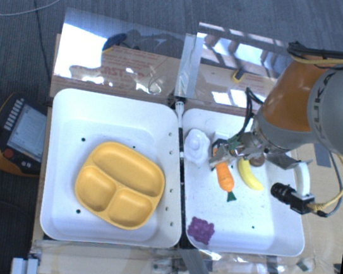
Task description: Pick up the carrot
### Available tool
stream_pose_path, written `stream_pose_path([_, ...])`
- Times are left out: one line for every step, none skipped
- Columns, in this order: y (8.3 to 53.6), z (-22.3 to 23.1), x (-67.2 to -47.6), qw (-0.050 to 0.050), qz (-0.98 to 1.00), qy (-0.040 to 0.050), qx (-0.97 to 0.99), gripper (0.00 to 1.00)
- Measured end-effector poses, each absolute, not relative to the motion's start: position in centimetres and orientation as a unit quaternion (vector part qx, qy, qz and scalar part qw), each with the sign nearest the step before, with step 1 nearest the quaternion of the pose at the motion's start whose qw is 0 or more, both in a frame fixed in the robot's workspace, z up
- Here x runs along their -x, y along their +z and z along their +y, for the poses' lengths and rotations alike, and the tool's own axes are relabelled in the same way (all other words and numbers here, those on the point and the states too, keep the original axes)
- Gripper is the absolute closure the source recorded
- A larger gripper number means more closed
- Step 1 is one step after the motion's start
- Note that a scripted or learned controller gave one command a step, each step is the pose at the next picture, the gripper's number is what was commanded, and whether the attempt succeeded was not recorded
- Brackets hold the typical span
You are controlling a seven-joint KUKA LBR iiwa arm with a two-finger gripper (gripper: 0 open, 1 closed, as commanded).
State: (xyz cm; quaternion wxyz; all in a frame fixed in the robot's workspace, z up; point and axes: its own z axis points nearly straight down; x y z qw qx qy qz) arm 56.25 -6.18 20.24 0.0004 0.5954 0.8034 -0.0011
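A small orange toy carrot with a dark green tip (225,178) lies slantwise on the floor of the right-hand shallow white bin (272,234), just right of the frame's centre, its green end pointing toward the lower right. The two-finger gripper (226,149) hangs right over the carrot's upper end, and whether it touches the carrot cannot be told. Whether its jaws are spread or pressed together cannot be told either, since dark fittings and cables crowd the wrist.

Just beside the carrot on its right lies a yellow toy banana (250,175); a pale, whitish object (196,145) sits to its upper left, too washed out to identify. A purple bunch of toy grapes (201,230) rests near the bin's lower left corner. The left-hand white bin (72,118) bears a yellow three-compartment plastic tray (120,184).

By the look of it, the arm is at the approach or grasp stage, with the carrot still flat in the bin. The next move would call for closing squarely on the carrot without catching the banana, then lifting straight up.
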Motion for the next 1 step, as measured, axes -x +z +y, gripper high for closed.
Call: stream_pose_path([24.92, 1.11, -53.5, 0.0, 0.794, -0.0013, -0.608, 1.0])
